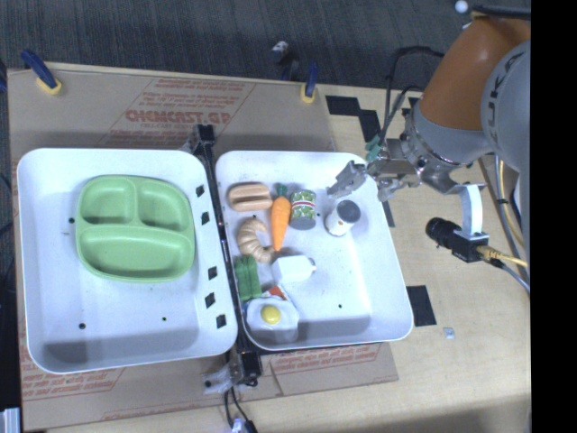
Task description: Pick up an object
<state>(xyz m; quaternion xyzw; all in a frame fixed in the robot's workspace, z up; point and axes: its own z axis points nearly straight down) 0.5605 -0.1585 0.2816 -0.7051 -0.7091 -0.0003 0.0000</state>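
We hover the gripper [353, 177] over the right bin [383, 282], fingers spread and empty. The small white cup [342, 216] sits just below; we should descend straight, centred.

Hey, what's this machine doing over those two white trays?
A grey and orange robot arm reaches in from the right, its gripper hovering at the far right corner of the right bin, holding nothing visible. That bin holds toy food: a hot dog, a carrot, a small can and a fried egg. The left bin holds a green divided plate.
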